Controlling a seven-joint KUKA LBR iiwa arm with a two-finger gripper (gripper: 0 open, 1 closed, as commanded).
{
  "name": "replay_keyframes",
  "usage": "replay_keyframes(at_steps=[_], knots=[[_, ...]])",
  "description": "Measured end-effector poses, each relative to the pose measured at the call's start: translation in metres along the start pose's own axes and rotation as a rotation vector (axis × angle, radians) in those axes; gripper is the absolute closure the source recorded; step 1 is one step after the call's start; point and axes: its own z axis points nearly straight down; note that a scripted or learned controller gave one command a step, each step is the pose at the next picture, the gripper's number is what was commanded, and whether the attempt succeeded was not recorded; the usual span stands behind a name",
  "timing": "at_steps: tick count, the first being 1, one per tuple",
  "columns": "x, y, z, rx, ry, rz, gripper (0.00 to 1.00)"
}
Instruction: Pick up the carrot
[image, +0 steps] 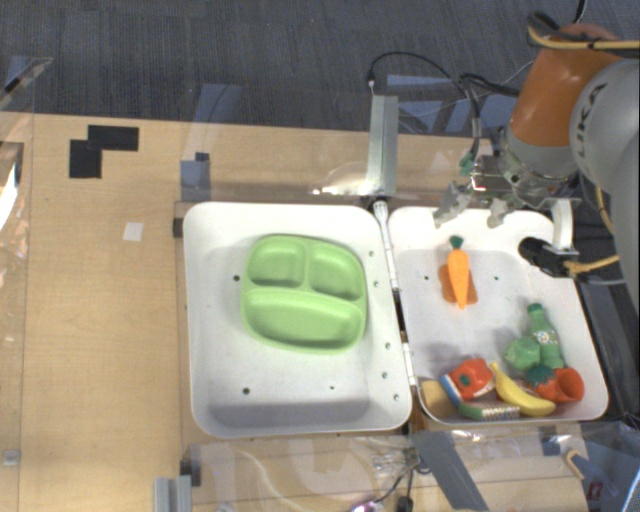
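An orange carrot (458, 277) with a small green top lies in the right bin (420, 310), in its upper middle part, pointing top-up toward the far rim. My gripper (470, 209) hangs over the bin's far rim, just above and slightly right of the carrot's green end. Its two fingers stand spread apart with nothing between them. The carrot lies apart from the fingers.
The left bin (215, 390) bears a green divided plate (303, 291). Several toy foods crowd the right bin's near right corner: a banana (520, 396), a green bottle (540, 325), a tomato-like piece (472, 380) and a red cup (568, 385). A metal post (384, 140) rises between the bins.
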Motion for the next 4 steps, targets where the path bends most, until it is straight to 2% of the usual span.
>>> replay_keyframes(at_steps=[1, 2, 3, 4], knots=[[-0.034, -0.013, 0.108, 0.0, 0.0, 0.262, 0.0], [-0.032, -0.011, 0.096, -0.005, 0.0, 0.257, 1.0], [-0.005, 0.002, 0.11, 0.007, -0.001, 0.327, 1.0], [0.085, 0.005, 0.01, -0.002, 0.002, 0.236, 1.0]])
